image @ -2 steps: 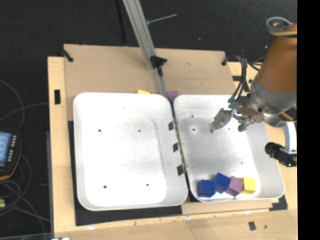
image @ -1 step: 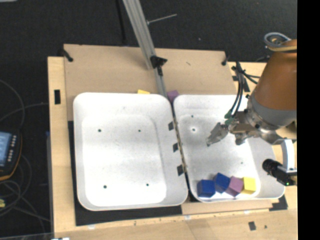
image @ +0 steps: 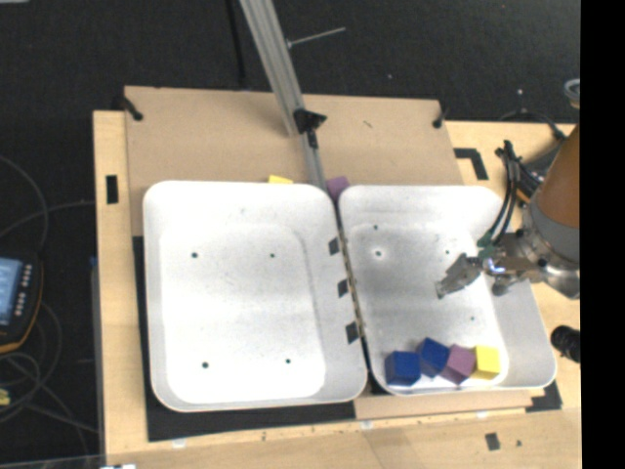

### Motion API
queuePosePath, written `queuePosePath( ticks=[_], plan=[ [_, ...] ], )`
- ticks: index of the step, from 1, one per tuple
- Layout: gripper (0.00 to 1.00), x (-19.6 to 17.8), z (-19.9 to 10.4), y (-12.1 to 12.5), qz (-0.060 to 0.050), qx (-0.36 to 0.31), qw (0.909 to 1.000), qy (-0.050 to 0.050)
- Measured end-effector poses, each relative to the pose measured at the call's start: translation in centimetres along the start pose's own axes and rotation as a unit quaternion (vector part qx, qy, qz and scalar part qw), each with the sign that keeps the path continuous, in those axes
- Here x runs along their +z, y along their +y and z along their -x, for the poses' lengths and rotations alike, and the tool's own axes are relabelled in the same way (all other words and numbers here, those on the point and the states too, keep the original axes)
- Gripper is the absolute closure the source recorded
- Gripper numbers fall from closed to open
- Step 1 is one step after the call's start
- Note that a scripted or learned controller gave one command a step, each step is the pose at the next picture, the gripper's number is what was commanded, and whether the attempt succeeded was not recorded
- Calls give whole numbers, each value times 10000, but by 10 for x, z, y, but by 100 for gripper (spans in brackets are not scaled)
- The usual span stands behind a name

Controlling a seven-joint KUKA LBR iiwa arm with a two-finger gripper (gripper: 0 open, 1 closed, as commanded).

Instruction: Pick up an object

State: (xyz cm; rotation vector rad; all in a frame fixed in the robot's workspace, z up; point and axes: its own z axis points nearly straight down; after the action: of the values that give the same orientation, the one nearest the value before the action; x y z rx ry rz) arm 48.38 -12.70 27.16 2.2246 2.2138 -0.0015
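Fingers [image: 457, 279] hang over the right bin's [image: 410, 213] middle; whether apart or together cannot be told. The blocks [image: 441, 360] lie clustered at that bin's near edge, nearer the camera than the fingers, well apart from them.

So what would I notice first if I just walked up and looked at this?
Probably the little bunch of colourful blocks huddled at the near edge of the right bin: a blue block, a darker blue block, a purple block and a yellow block. Next you'd spot the robot's hand hanging over the middle of that bin, away from the blocks.
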Motion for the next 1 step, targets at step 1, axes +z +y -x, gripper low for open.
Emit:
queuePosePath(
  ticks=[1],
  plan=[
    [0,5,-29,41,7,-53,10000,12]
  ],
)
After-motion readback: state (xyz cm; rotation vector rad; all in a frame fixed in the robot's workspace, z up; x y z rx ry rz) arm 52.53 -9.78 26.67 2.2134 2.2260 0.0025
